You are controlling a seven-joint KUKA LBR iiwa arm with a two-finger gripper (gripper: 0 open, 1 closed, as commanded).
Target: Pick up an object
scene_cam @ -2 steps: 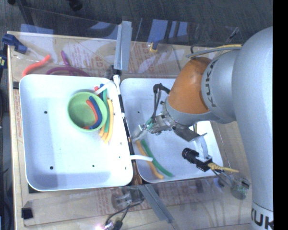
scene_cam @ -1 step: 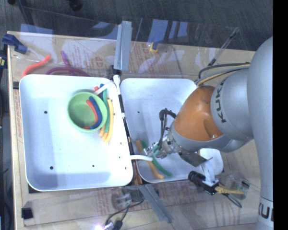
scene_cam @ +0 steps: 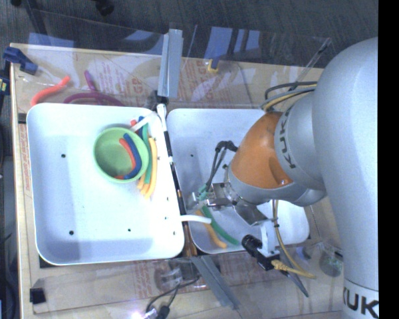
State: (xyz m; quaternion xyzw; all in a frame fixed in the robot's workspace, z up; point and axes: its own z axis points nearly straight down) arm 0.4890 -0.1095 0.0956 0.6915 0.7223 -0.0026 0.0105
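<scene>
My gripper (scene_cam: 205,201) is down in the right bin (scene_cam: 193,138), near its front left corner, under the orange band of the arm (scene_cam: 259,158). Small objects lie right around it: a green strip (scene_cam: 221,234), an orange piece (scene_cam: 216,240) and a white tube (scene_cam: 194,220) along the bin's left wall. The wrist hides much of what lies below it. In the left bin (scene_cam: 66,205) stands a green bowl (scene_cam: 116,155) with red and blue pieces inside and yellow and orange sticks (scene_cam: 151,171) at its right side.
The arm's grey body (scene_cam: 339,145) covers the right half of the right bin. Cables (scene_cam: 279,251) hang from the wrist over the bin's front edge. Loose red and purple items (scene_cam: 86,98) lie on the bench behind the left bin.
</scene>
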